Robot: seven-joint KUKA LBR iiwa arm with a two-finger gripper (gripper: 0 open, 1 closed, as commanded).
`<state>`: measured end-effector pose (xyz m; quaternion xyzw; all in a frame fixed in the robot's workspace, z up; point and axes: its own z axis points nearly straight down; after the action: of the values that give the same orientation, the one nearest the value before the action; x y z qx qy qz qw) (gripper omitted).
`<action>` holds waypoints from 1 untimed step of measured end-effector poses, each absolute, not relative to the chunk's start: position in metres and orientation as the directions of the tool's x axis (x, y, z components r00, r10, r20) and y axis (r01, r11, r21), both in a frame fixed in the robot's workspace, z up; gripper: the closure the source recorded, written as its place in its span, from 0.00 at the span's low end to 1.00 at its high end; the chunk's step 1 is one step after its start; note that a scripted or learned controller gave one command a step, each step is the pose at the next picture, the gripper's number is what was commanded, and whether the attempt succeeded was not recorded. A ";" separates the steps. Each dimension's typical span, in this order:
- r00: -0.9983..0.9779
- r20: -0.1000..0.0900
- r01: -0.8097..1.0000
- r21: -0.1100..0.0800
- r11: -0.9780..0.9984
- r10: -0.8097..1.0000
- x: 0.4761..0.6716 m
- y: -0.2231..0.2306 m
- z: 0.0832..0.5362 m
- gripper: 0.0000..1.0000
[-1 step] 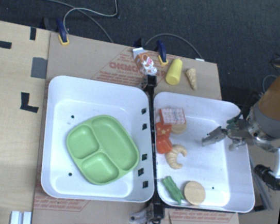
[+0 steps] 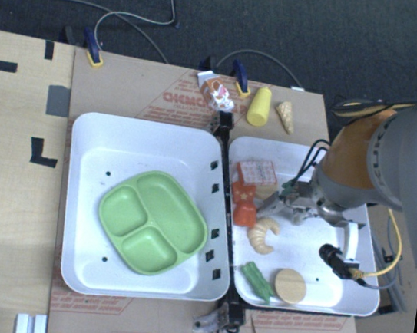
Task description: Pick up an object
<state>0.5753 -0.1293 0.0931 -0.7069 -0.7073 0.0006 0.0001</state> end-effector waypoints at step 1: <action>-0.003 -0.010 0.998 -0.062 0.003 1.000 0.656 -0.114 0.082 0.00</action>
<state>0.6560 -0.1138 0.0824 -0.7057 -0.7078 0.0258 0.0184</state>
